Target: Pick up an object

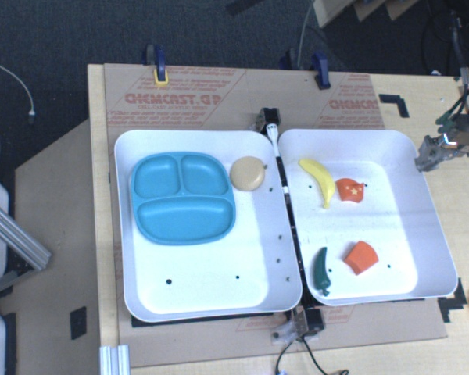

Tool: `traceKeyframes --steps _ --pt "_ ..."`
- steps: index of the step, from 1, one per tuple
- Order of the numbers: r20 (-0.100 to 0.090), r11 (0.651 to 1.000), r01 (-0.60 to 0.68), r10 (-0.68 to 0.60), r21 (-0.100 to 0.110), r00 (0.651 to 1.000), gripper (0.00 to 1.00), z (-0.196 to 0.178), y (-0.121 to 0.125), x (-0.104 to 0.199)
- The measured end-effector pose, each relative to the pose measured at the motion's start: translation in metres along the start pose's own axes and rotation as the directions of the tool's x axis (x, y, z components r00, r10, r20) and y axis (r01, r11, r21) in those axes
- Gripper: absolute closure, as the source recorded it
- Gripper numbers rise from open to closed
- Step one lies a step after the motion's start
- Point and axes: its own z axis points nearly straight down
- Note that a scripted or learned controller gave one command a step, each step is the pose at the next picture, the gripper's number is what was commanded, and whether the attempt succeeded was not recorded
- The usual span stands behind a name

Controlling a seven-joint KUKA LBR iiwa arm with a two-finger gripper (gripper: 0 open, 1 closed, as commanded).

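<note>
While the gripper (436, 153) hangs at the far right rim of the right-hand shallow white bin (422, 233), off to the side of everything in it, nothing is in its grasp; it is too small and blurred from here for me to tell how it is set.

The candidates all lie in that right bin. A curved yellow plastic banana (319, 180) sits near the upper left, and just beside it, a little apart, is a small red strawberry-like piece (350, 190). Lower down, a chunky orange-red block (361, 257) lies towards the middle, and a slim dark green pepper-shaped piece (320, 270) rests near the bin's lower left wall.

In the left white bin (211, 283) a light blue plastic divided plate (184, 198) lies flat, with a round beige ball-like object (248, 173) touching or nearly touching its right edge.

I'd judge the reach has hardly begun, so aim is the main worry. The banana and the red piece are close enough that a descent between them could nudge both and catch neither. The green piece lies so near the wall that one finger might strike the rim. The orange block stands clear of its neighbours and looks the safest choice, though its slanted faces could let it squirt out of a closing grip.
</note>
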Motion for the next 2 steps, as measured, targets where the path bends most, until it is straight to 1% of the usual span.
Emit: traceKeyframes --steps 1,2 --pt "-0.001 1.000 0.000 0.000 0.003 1.000 1.00 -0.021 0.001 0.000" --pt "-0.007 1.000 0.005 -0.005 0.009 1.000 1.00 -0.009 -0.002 0.062"
